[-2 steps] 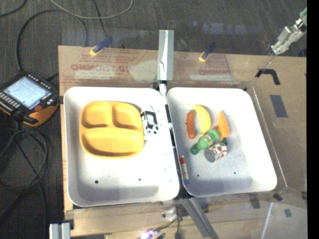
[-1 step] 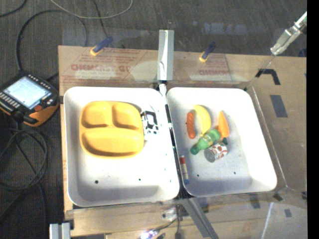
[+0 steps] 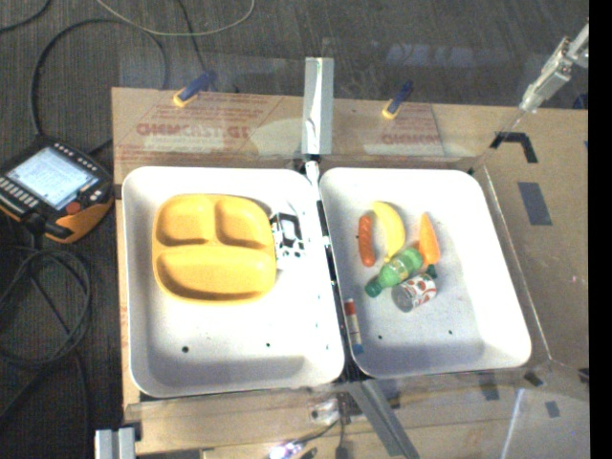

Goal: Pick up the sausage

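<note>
the table (image 3: pixel 535 218) carries two white bins side by side. nearest in the right bin (image 3: pixel 497 338) a pen (image 3: pixel 351 319) lies along the left wall, close to the front. just beyond it, toward the middle, a can (image 3: pixel 415 293) lies on its side, touching a green bottle (image 3: pixel 393 273) that lies slanted above it. the sausage (image 3: pixel 366 238), orange-red and lengthwise, lies left of the bottle's far end, right beside a banana (image 3: pixel 389 228) on its right. a carrot (image 3: pixel 429 240) lies right of the banana, its near end by the can.

in the left bin (image 3: pixel 220 361) a yellow tray (image 3: pixel 213 247) with three compartments sits toward the far left; a small black and white thing (image 3: pixel 288 235) lies at its right edge, too blurred to name.

off the table on the floor at left sits a pendant (image 3: pixel 53 187) with a lit screen. far off at the top right corner part of the arm (image 3: pixel 555 72) shows, well apart from the sausage; whether the pincer is spread or pressed together i cannot tell.
</note>
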### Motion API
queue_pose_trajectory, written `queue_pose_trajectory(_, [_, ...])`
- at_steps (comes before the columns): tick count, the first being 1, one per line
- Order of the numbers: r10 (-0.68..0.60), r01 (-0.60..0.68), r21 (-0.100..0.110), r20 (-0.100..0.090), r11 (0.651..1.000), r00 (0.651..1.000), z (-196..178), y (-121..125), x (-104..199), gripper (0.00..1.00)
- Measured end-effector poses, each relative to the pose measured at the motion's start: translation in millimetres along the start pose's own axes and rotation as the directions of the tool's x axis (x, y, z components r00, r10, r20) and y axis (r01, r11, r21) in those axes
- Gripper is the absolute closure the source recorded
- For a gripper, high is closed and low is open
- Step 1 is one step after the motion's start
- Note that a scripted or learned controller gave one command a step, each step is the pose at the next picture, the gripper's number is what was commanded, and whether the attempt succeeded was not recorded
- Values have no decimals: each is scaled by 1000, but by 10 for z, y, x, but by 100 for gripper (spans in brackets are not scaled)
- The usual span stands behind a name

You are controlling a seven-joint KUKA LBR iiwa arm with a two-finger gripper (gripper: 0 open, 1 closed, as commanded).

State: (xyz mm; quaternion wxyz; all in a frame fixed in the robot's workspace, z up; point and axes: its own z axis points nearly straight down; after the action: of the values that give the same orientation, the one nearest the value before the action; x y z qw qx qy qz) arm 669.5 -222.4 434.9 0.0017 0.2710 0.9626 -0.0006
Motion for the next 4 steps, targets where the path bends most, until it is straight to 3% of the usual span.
queue_pose_trajectory(1, [-281,281,-1,1,960,960,-5,-121,194,100])
queue_pose_trajectory(2, [-678,678,-3,3,735,735,-4,-137,230,100])
queue_pose_trajectory(3, [-830,830,-1,4,558,558,-3,7,0,100])
queue_pose_trajectory(4, [-936,936,-1,6,352,352,-4,13,2,100])
